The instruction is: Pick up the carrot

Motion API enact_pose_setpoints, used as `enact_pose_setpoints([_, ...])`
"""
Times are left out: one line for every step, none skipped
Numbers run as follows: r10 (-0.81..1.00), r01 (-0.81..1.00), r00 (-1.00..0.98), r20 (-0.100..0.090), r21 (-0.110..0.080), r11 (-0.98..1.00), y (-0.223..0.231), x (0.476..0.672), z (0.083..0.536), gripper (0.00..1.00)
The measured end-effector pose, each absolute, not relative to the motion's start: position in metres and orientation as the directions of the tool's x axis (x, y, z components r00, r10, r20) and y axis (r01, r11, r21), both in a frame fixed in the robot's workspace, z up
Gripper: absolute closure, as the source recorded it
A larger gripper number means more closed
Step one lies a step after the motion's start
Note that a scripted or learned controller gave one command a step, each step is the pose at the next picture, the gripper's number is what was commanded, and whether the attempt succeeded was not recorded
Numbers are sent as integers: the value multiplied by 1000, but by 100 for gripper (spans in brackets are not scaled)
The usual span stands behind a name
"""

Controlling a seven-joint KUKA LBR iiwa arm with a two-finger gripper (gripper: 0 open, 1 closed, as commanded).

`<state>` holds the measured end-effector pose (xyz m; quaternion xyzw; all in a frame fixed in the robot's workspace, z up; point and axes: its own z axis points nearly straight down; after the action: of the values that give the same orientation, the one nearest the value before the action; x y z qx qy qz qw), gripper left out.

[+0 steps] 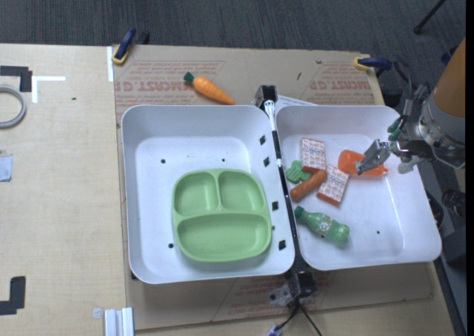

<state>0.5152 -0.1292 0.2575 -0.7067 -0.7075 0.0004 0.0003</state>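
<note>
carrot is seen lying on the cardboard behind the left bin, outside both bins | gripper is held low in the right bin, over an orange piece; jaw state cannot be told | green plate is seated in the left bin; a green bottle lies in the right bin

Carrot lies unobstructed on cardboard (behind the left bin).
</note>
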Motion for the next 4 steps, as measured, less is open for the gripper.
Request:
enact_pose_setpoints([970,970,-242,0,-1,242,-149,572,117,0])
enact_pose_setpoints([917,917,-398,-2,2,398,-117,659,170,0])
enact_pose_setpoints([860,860,-511,-1,0,511,-147,594,93,0])
enact_pose_setpoints([861,861,-509,-3,2,509,-147,594,102,100])
